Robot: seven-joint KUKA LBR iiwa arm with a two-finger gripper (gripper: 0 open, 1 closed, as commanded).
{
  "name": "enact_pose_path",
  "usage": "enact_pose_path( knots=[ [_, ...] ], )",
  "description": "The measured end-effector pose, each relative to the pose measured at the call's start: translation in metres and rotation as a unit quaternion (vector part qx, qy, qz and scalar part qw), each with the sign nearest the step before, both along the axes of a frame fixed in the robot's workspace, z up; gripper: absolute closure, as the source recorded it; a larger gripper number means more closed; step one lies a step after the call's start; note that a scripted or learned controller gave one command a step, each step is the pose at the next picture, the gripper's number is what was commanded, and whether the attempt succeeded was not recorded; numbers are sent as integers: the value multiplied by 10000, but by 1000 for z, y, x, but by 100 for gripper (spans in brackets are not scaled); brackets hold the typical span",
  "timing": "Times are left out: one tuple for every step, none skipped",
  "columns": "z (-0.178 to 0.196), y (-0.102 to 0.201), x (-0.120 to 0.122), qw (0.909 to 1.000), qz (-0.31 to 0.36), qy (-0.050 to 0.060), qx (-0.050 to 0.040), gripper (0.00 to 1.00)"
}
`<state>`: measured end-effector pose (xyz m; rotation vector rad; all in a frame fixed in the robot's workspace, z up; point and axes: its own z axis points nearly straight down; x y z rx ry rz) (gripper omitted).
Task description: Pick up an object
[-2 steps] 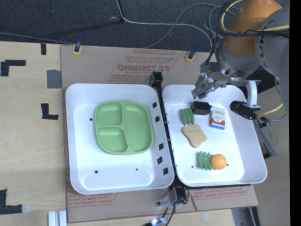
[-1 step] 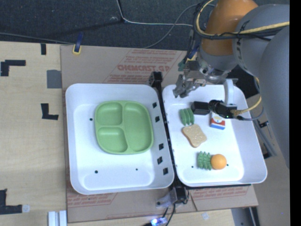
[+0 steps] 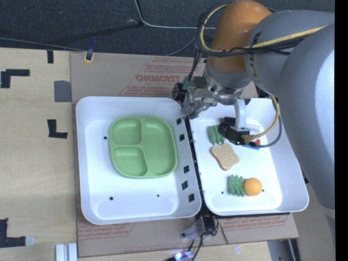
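Camera view is showing the candidates for picking lying in the right bin (image 3: pixel 291 197): a slice of toast (image 3: pixel 225 156) near the middle, a small green ridged piece (image 3: pixel 216 135) just above it, and toward the near edge an orange ball (image 3: pixel 253 186) touching a green spiky piece (image 3: pixel 235 184). The left bin (image 3: pixel 87 194) is carrying a green divided plate (image 3: pixel 143 147), well apart from the small items. Both bins are sitting side by side on cardboard over the table (image 3: pixel 32 162).

The hand (image 3: pixel 194 103) is hanging over the divider where the bins meet, at the far end, away from every item. It is dark and tangled against the bin edge, so whether it is clenched or released I cannot tell; nothing seems to be lodged in it.

Judging from here, the main risk is the hand descending where it is hovering and striking the bin rims. A cable is also looping low over the right bin and may be crowding the green ridged piece, and the ball could roll away if nudged off-centre.
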<state>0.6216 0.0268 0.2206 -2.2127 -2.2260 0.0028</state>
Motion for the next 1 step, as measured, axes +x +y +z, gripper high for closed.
enact_pose_path(
  knots=[
    [6, 46, -8, 10000, 1, -9, 3, 100]
  ],
)
